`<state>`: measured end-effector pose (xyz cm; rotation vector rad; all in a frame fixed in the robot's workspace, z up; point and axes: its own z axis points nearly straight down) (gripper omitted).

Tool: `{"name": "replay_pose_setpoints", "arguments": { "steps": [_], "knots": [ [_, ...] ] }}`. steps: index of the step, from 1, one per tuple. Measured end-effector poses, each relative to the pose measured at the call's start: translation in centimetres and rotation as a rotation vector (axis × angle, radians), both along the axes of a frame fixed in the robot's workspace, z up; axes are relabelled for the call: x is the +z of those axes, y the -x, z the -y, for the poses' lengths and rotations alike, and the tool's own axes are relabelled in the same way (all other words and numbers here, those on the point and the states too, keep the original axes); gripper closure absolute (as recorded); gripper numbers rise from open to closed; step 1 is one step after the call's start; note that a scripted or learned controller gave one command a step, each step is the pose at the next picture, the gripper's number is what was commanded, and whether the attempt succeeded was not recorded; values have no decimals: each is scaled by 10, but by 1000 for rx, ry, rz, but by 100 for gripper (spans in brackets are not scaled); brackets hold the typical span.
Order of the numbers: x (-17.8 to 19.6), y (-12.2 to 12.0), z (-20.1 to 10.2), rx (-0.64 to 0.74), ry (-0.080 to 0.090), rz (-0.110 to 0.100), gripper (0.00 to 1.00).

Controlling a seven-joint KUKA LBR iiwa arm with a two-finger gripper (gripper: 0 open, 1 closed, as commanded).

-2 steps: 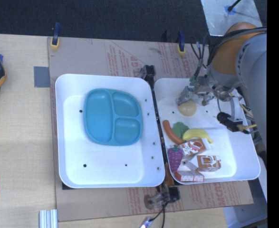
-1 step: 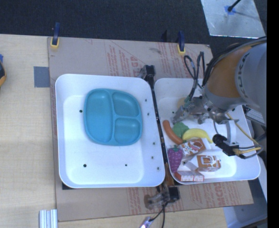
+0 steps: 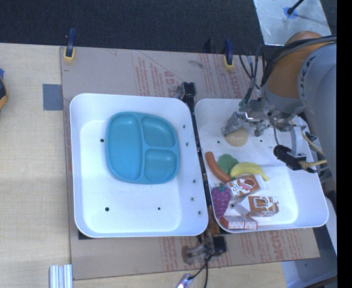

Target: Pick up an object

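Over in the left white plastic bin (image 3: 86, 161) sits a blue three-compartment plate (image 3: 143, 147), untouched. Moving right, the right white bin (image 3: 310, 204) holds an orange sausage (image 3: 216, 166), a yellow banana (image 3: 249, 170) and small cartons. The metal two-finger gripper (image 3: 238, 126) is down on a pale round lump (image 3: 236, 138); whether it grips, I cannot tell. Nothing looks lifted yet — the pick remains to be done.

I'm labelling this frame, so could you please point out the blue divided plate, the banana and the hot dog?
blue divided plate (image 3: 143, 147): camera view, centre ridge.
banana (image 3: 248, 170): camera view, mid-curve.
hot dog (image 3: 216, 167): camera view, middle of its length.
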<state>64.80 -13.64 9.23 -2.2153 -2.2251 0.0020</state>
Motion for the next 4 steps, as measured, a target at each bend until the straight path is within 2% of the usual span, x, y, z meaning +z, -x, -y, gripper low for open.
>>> {"name": "replay_pose_setpoints", "arguments": {
  "steps": [2,3,4],
  "knots": [
    [0,-8,-17,2,-1,-2,0],
    [0,-8,-5,-2,0,1,0],
    [-1,92,-13,0,0,-3,0]
  ]
}}
